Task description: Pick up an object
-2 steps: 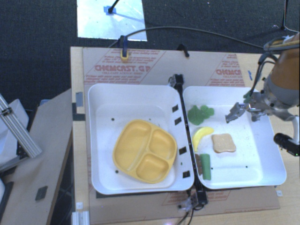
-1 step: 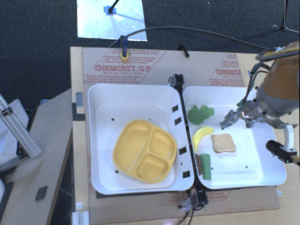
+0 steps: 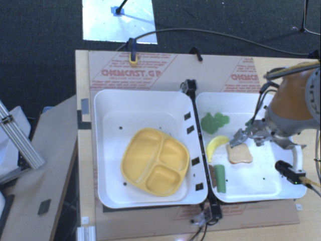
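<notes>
The task was not yet done: nothing was lifted, and every object lay on a bin floor. The two-finger gripper (image 3: 238, 138) on the grey and orange arm (image 3: 296, 102) was low in the right shallow white bin (image 3: 235, 97), near its middle, with its tip at the upper left corner of the tan toast-shaped slice (image 3: 239, 154). It seemed to touch the slice or sit just above it. Whether the gripper was spread or pressed together could not be told from this slanted view, and no object showed in its grasp.

The slice looked like the likely target. It lay flat, just right of the curved yellow banana-shaped toy (image 3: 216, 145). A green broccoli-like toy (image 3: 214, 122) lay toward the bin's far left corner. A green rectangular block (image 3: 220, 178) and a thin brown stick (image 3: 212, 174) lay side by side near the front left corner.

The left shallow white bin (image 3: 100, 134) on the counter (image 3: 220, 67) held a yellow divided plastic tray (image 3: 155, 160), well apart from the gripper.

By my judgement the approach was made; the closing, the grip and the lift remained. A flat thin slice could easily slip from an edge grip.
</notes>
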Controlling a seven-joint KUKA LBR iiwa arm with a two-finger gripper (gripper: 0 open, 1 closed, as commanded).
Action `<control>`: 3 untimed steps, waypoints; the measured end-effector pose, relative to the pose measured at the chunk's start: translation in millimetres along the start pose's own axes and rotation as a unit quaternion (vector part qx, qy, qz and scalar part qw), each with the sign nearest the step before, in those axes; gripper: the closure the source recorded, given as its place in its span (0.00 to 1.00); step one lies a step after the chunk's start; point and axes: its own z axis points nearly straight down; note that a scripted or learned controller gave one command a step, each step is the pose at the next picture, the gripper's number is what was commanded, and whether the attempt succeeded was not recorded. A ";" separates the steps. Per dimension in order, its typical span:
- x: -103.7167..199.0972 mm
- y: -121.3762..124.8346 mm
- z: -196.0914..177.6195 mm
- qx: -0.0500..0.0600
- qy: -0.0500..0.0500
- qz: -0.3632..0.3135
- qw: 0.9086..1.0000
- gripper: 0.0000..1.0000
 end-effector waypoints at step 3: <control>1.3 2.7 -33.6 -0.005 -0.001 -0.001 1.000 1.00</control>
